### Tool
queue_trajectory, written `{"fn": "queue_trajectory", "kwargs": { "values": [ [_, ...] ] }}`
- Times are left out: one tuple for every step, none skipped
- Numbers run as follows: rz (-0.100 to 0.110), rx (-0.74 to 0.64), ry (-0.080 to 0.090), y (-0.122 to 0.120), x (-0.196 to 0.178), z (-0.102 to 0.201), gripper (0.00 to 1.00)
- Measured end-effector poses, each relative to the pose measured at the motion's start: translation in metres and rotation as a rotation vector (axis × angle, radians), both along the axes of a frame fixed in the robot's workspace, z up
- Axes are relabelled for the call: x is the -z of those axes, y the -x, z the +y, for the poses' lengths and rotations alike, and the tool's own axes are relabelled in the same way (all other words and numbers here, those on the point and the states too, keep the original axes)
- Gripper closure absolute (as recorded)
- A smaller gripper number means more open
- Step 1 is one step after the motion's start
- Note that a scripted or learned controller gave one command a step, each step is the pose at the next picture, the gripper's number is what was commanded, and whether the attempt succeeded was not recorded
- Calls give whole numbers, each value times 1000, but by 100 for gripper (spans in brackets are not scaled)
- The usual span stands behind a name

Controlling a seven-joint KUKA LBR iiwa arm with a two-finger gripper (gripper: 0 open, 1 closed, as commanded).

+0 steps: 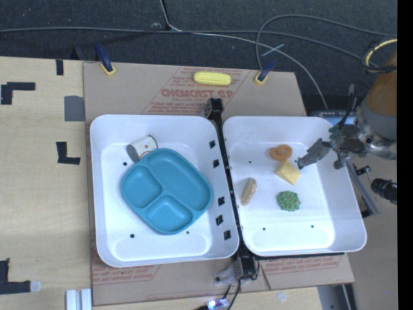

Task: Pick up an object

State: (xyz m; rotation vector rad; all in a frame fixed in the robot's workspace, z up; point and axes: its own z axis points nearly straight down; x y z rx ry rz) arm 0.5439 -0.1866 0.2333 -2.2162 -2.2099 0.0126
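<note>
The right bin (335,231) holds an orange round piece (281,152), a yellow wedge (288,172), a tan oblong piece (248,190) and a green broccoli-like piece (288,201). My gripper (324,159) hovers over the bin's right side, just right of the yellow wedge. It is open, with nothing between its fingers. One dark finger (310,155) points at the wedge and the orange piece.
The left bin (103,173) holds a blue divided plate (166,190) and a small tipped can (141,148). A yellow corn cob (211,78) lies on the cardboard behind the bins. Cables run across the dark surface at the back.
</note>
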Motion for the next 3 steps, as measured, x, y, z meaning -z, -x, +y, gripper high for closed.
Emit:
{"fn": "queue_trajectory", "kwargs": {
  "values": [
    [-13, -4, 3, -3, -7, 0, 0],
    [-10, -3, 3, -1, 36, -2, 0],
    [-9, -3, 3, 0, 83, -9, 0]
  ]
}}
